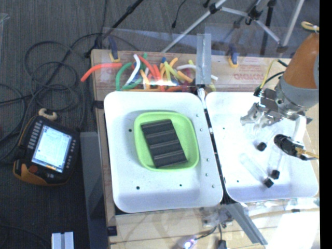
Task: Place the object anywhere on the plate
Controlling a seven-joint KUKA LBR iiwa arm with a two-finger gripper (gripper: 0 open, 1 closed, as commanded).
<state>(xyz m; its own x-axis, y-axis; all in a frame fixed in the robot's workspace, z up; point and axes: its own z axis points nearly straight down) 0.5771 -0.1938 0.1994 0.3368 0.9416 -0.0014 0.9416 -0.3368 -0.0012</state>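
Note:
A dark grey ridged block [163, 143] lies flat on the green plate [192, 139], roughly in its middle, with its long side running from back to front. The plate sits in the left white bin [119, 180]. My gripper [261, 119] hangs over the back of the right white bin [306, 183], well to the right of the plate and apart from the block. Nothing shows held in it.
Two clear tubes with black caps [258, 168] [275, 166] and a small black cap [261, 146] lie in the right bin, near a black part [284, 141] on the arm. Coloured cables [150, 72] are heaped behind the bins. A raised rim [207, 134] divides the two bins.

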